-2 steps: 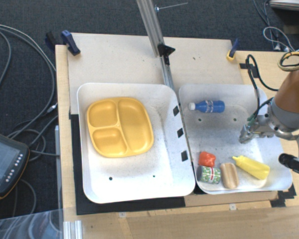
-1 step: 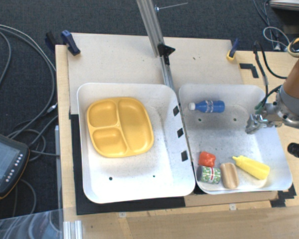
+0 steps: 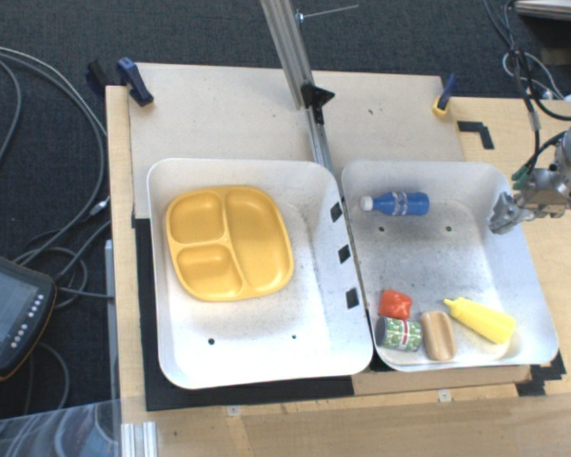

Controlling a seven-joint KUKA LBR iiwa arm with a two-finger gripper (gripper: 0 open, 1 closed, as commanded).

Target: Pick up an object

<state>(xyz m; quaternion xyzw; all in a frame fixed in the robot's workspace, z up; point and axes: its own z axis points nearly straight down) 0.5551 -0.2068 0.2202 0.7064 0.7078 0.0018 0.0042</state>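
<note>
The right bin (image 3: 457,255) holds a blue bottle (image 3: 397,204) lying on its side near the back. Along its front lie a red item (image 3: 395,304), a green can (image 3: 401,333), a hot dog (image 3: 438,335) and a yellow mustard bottle (image 3: 481,319). My gripper (image 3: 505,214) hangs at the right rim of this bin, well right of the blue bottle and above the mustard bottle. Nothing shows between its fingers.
A yellow divided plate (image 3: 230,243) lies in the left bin (image 3: 247,350). A metal pole (image 3: 290,41) rises at the back between the bins. Clamps sit on the bench's back corners, cables and a pendant lie at the left.
</note>
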